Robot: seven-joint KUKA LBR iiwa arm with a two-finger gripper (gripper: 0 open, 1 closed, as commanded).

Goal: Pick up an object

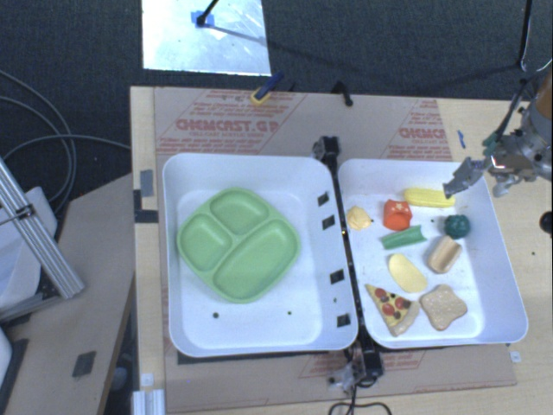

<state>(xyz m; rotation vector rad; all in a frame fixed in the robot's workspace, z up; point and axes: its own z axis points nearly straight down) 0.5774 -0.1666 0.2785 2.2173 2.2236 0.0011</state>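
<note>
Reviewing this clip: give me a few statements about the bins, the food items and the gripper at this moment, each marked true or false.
1. The green divided plate lies in the left bin. True.
2. The pizza slice lies on the green plate. False: it lies in the right bin, near its front edge.
3. The gripper hangs at the right end of the yellow corn. True.
4. The toast slice is between the gripper's fingers. False: it lies on the bin floor, far from the gripper.
5. The red pepper lies right of the dark green ball. False: left of it.

Pretty even, bright overhead light, soft shadows; glare blows out the shiny silver foil sheet [206, 22] up top.
</note>
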